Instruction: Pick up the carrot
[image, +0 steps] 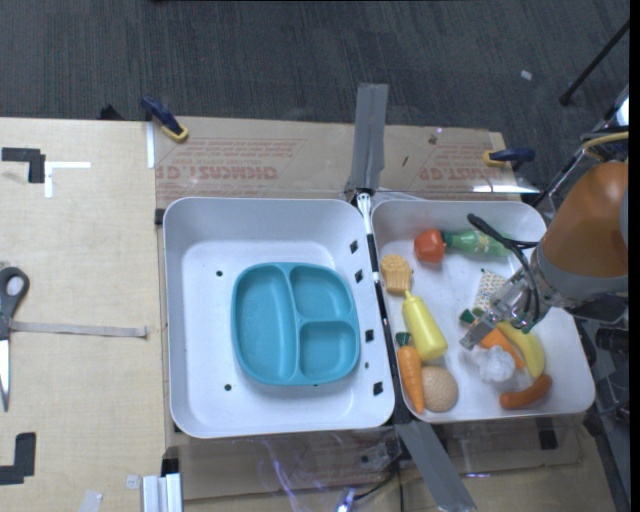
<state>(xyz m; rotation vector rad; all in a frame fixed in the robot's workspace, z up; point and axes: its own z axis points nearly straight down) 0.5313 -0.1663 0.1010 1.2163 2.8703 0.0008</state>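
The carrot (411, 379) is orange with a green top. It lies lengthwise at the front left of the right bin (567, 322), against the bin's left wall. A yellow bottle (424, 326) lies just behind it and a tan egg-shaped piece (438, 389) touches its right side. My gripper (487, 328) hangs low over the right half of that bin, well to the right of the carrot. It is above a small orange piece (496, 339) and beside a banana (530, 351). Nothing of the carrot is in its grasp.
The right bin also holds a corn cob (396, 272), a red tomato (429, 246), a green vegetable (474, 241), a white lump (495, 366) and a sausage (525, 393). In the left bin (190, 330) sits a teal divided plate (296, 323).
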